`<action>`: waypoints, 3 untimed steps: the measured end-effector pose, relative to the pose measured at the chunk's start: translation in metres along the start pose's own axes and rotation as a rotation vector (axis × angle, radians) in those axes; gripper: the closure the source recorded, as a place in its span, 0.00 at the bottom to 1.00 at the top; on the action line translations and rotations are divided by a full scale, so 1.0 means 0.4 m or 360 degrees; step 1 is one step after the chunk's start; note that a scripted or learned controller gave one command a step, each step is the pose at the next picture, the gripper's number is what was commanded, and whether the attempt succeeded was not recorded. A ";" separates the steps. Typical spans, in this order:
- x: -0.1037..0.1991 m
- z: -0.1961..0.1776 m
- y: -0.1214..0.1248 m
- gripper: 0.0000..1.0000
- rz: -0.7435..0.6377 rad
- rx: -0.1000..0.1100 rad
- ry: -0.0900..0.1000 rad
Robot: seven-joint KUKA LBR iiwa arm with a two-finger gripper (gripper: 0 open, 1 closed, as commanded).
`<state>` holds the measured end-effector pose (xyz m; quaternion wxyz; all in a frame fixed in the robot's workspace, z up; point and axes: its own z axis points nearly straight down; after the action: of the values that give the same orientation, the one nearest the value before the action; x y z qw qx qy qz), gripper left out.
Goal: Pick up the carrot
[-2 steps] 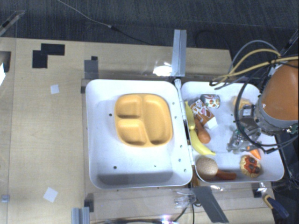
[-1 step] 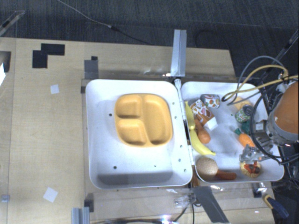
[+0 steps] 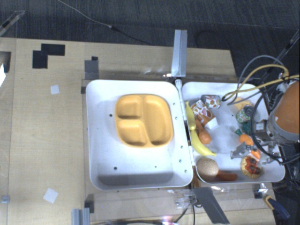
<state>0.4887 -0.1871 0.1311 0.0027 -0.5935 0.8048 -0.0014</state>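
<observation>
The carrot [image 3: 245, 138] is a small orange piece in the right part of the right bin [image 3: 225, 90]. It runs on a slant, and more of its orange shows lower right of the gripper. My gripper [image 3: 244, 149] is low in the bin, right over the carrot's middle, with cables and the grey wrist behind it to the right. The gripper's metal parts hide the carrot's middle. I cannot tell whether the carrot is gripped or just lies beneath.
The right bin also holds a banana [image 3: 197, 137], an orange-red sausage-like item [image 3: 204, 136], a brown potato [image 3: 207, 167], a red sausage [image 3: 228, 176], a pizza slice [image 3: 251, 166], a green can [image 3: 243, 115] and small packets [image 3: 211, 101]. The left bin [image 3: 101, 139] holds a yellow compartment tray [image 3: 143, 119].
</observation>
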 end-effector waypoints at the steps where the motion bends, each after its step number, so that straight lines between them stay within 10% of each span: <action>1: -0.011 0.082 -0.096 0.00 0.0215 0.0027 0.0013; 3: -0.103 0.084 -0.029 0.00 0.0452 0.0044 0.0005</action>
<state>0.5120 -0.1512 0.0978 0.0099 -0.4736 0.8806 -0.0129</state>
